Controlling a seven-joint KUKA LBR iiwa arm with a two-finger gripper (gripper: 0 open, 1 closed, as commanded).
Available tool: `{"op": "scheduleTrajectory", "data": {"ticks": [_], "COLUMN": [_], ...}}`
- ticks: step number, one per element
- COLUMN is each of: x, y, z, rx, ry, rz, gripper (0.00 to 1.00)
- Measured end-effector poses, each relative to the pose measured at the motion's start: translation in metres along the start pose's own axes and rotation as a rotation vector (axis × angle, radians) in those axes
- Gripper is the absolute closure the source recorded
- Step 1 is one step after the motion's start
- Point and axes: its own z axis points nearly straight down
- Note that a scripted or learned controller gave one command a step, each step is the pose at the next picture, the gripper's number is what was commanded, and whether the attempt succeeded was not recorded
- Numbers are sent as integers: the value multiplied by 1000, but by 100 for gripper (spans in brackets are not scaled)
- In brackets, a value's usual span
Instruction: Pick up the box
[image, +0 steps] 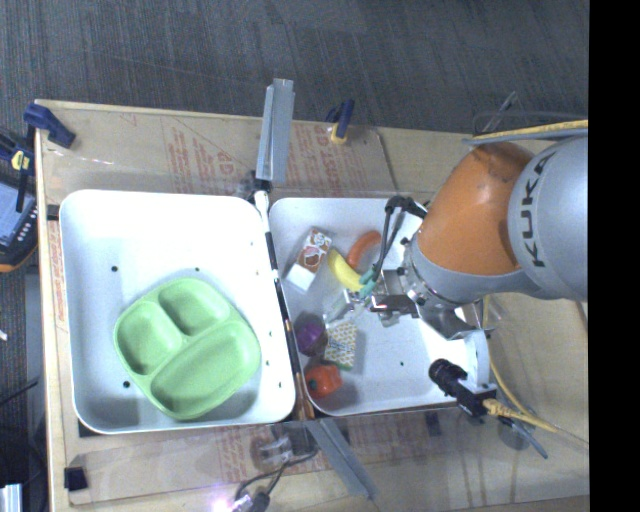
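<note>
From the camera view above the bench (150, 140), the grey arm with its orange band (480, 215) reaches in from the right over the right-hand shallow white bin (420, 395), and its tool (372, 290) hangs low near the middle of that bin, close above the clutter. Whether the tool is spread or closed cannot be told from here, and nothing can be made out in its grip. The small white-and-brown printed box (314, 251) lies toward the far left corner of the right bin, near the divider between the two bins, apart from the tool. Beside it are a yellow banana-shaped toy (345, 270), an orange rounded piece (364, 245), a purple rounded toy (311, 334), a patterned flat packet (341, 345) and a red tomato-like toy (323, 379). The left bin (90, 230) carries a green three-compartment plastic tray (188, 345). By this showing the box is not yet lifted; reaching it, closing on it and raising it all seem left to do.
</note>
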Motion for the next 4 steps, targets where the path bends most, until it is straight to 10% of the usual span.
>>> {"op": "scheduleTrajectory", "data": {"ticks": [1, 2, 3, 4], "x": [-23, -23, -23, -23], "y": [-1, -1, -1, 0], "z": [119, 109, 109, 99], "rx": [2, 2, 1, 2], "ry": [1, -1, -2, -3], "rz": [-127, -134, -134, -142], "gripper": [0, 100, 0, 100]}}
